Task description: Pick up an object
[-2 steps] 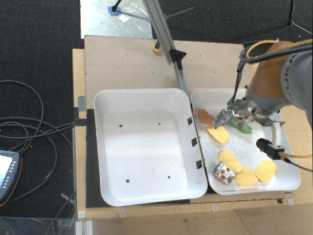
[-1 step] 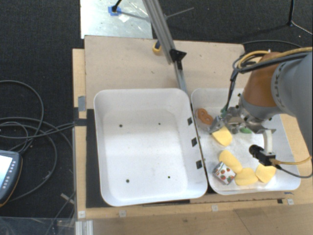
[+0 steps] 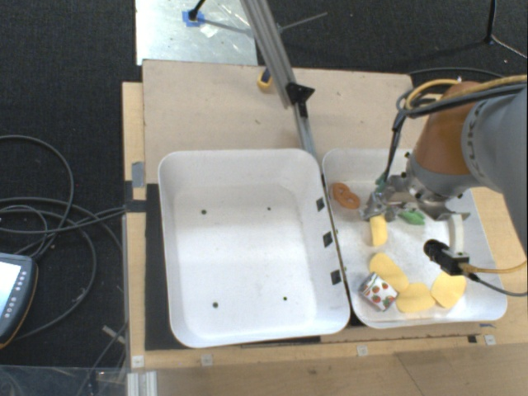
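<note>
my gripper [image 3: 381,209] hangs low in the right bin [image 3: 495,308], right over the top end of a yellow block [image 3: 379,231]. the block's long axis runs toward me. jaw state: i cannot tell.

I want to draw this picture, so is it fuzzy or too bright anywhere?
In the camera view, the light is even and soft; the left bin looks very bright white but keeps its dots; the gripper sits dim under the arm, its details hard to see; the yellow pieces look slightly soft-edged.
</note>
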`<act>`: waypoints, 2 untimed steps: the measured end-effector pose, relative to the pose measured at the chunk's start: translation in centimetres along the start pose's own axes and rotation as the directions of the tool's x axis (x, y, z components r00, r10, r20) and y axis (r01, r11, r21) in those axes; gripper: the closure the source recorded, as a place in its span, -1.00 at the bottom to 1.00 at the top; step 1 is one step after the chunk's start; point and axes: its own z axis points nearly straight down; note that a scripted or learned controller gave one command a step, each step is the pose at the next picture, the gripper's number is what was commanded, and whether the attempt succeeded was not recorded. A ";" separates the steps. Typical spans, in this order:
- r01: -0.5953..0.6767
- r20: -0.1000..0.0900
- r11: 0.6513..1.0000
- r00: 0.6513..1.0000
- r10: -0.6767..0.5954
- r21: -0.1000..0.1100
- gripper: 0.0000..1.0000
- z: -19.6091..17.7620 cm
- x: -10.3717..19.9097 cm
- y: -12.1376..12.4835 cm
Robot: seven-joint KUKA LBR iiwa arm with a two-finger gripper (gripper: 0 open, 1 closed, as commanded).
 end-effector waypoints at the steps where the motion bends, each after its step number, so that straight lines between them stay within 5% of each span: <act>1: 0.005 0.001 1.000 1.000 -0.005 -0.004 1.00 -6.3 0.6 0.3; 2: 0.004 0.002 1.000 1.000 -0.004 -0.005 1.00 -12.5 0.4 -0.1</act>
